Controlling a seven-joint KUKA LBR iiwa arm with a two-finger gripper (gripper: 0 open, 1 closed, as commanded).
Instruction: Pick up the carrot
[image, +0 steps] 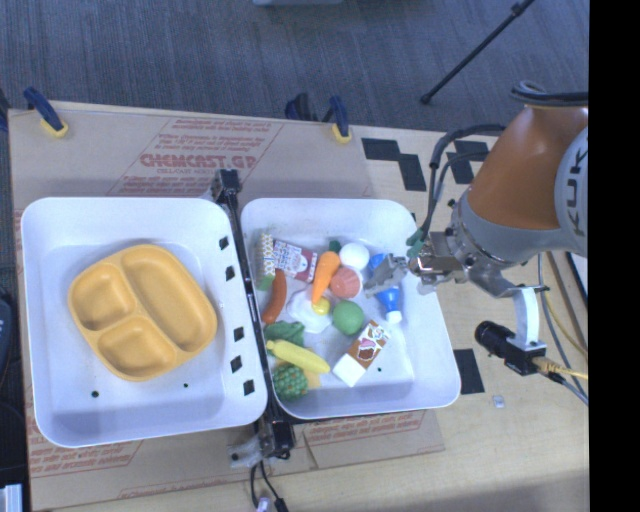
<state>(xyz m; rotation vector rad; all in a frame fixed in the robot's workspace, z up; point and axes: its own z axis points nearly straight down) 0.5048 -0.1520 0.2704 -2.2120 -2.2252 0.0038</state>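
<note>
our gripper (392, 270) hovers at the right bin's (430, 345) edge; we cannot tell its state. we should approach the carrot (324, 275) squarely, clearing the white ball (353, 256).

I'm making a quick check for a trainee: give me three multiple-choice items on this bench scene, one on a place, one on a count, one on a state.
1. Where is the orange toy carrot?
A. right white bin
B. left white bin
C. on the cardboard

2. How many compartments has the yellow plastic plate?
A. two
B. three
C. five

3. How does the carrot stand to the gripper?
A. lifted clear
B. between its fingers
C. lying apart from it

Key: 1 A, it lies among the toy food there; 2 B, three hollows show; 3 C, the gripper is to its right.
</note>
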